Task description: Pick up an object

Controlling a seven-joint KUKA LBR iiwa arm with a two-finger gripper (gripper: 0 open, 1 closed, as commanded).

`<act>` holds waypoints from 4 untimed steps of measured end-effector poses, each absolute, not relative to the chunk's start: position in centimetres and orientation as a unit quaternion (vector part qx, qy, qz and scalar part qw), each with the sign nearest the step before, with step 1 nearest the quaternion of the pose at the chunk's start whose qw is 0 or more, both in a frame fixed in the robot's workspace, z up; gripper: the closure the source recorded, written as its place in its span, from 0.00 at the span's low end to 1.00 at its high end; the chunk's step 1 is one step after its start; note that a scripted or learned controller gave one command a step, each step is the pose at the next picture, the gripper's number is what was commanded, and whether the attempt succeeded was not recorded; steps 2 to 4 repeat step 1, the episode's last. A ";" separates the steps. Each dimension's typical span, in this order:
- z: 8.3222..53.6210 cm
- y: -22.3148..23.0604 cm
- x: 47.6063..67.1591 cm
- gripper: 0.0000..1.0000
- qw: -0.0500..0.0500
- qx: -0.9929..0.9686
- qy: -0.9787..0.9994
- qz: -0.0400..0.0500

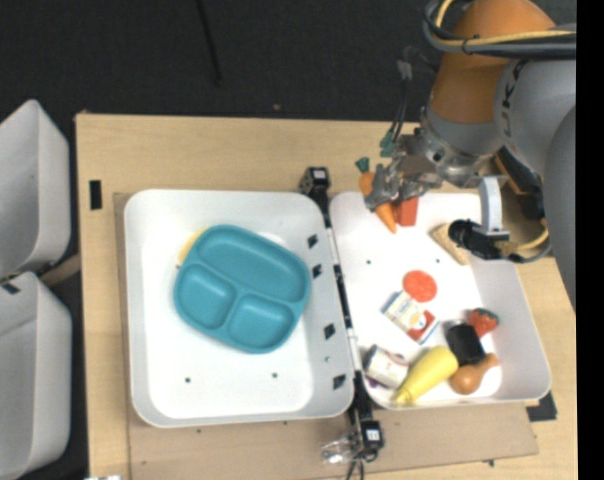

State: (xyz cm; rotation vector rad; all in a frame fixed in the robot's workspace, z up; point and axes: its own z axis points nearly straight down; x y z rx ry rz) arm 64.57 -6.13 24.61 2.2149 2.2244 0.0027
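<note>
Pincer (390,194) beside orange carrot (384,214)

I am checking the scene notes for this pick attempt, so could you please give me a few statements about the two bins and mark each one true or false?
1. A blue divided tray lies in the left bin. True.
2. The gripper hangs over the left bin. False: it is over the far end of the right bin, by the carrot.
3. The yellow squash lies at the near end of the right bin. True.
4. The round orange-red piece rests on the blue divided tray. False: it lies on the right bin's floor.
5. The arm comes in from the view's right. True.
</note>
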 end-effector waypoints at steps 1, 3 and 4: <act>25.0 -7.1 64.9 1.00 0.002 0.707 0.707 0.001; 25.0 -7.1 64.9 1.00 0.002 0.707 0.707 0.001; 25.0 -7.1 64.9 1.00 0.002 0.707 0.707 0.001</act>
